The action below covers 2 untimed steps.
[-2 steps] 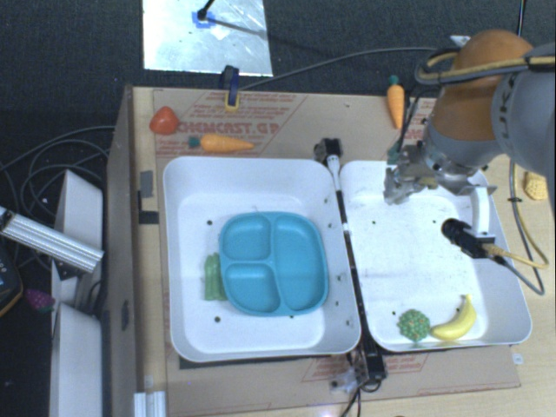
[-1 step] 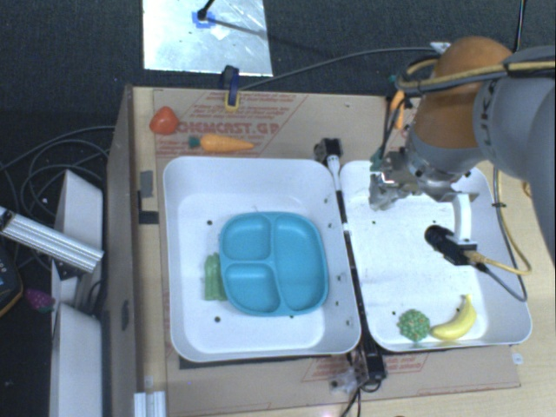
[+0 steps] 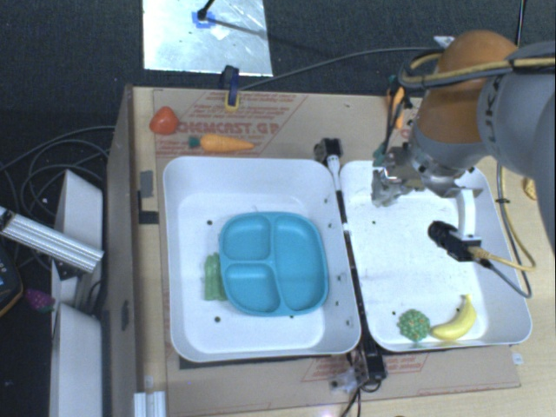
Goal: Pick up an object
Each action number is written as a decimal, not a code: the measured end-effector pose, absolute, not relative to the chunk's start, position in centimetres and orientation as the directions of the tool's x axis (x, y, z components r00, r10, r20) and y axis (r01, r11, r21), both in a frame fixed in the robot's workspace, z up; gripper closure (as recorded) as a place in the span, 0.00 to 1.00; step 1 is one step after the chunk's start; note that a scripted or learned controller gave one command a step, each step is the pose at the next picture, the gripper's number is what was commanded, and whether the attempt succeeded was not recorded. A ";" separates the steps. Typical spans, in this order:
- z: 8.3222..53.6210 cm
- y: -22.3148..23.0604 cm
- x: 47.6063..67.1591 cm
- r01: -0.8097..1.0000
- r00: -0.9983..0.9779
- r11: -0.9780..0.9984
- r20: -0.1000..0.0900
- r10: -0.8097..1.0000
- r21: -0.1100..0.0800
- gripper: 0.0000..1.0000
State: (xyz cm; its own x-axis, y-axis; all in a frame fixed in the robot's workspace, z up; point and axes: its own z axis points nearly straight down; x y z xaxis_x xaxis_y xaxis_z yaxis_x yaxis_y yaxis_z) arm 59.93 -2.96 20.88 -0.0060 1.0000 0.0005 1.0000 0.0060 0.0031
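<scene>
1. Gripper (image 3: 385,188) hanging at upper left of the right bin (image 3: 382,333); claw state impossible to tell.
2. Banana (image 3: 457,321) and green ball (image 3: 413,324) far off at lower right.
3. Risk: closing on bare floor.
4. Risk: banana sliding against the wall.

Two white bins (image 3: 261,181) on a tan desk (image 3: 347,115). Left bin: light-blue divided plate (image 3: 274,263) w/ green item (image 3: 212,278) beside it. Right bin: yellow banana (image 3: 458,321), green bumpy ball (image 3: 413,324). Orange carrot (image 3: 221,143) & red-orange tomato (image 3: 163,121) on desk. Arm (image 3: 486,102) grey w/ orange band.
</scene>
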 end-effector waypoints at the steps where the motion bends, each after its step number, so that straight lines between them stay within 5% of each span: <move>1: 22.0 -1.2 58.9 1.000 -0.005 0.005 0.001 1.000 0.001 1.00; 2: 23.0 -1.2 59.0 1.000 -0.008 0.008 0.002 1.000 0.003 1.00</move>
State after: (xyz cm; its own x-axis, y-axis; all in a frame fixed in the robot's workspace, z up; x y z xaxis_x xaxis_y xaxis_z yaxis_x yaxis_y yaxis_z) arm 58.99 -1.19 23.04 -0.0080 1.0000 0.0018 1.0000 0.0080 0.0033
